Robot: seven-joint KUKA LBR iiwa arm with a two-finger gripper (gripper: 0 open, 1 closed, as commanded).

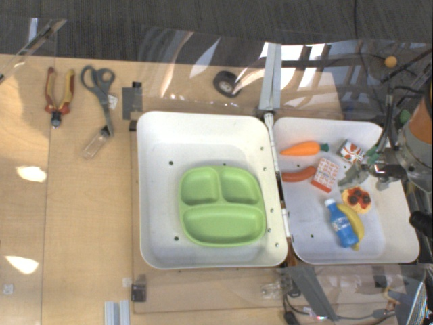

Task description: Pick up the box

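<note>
In the right bin (399, 249) the small red-and-white box (326, 172) lies flat between the sausage (298, 175) and the jaws (357, 175), which hover just beside it, apparently parted and gripping nothing, seemingly placed for a descent onto it.

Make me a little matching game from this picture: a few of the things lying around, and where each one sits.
Things:
1. green plate
2. carrot
3. scissors
4. blue bottle

Places:
A. on the wooden bench, left of both bins
B. near corner of the right bin, beside the banana
C. middle of the left bin
D. far end of the right bin

Pairs: 1-C, 2-D, 3-A, 4-B
</note>
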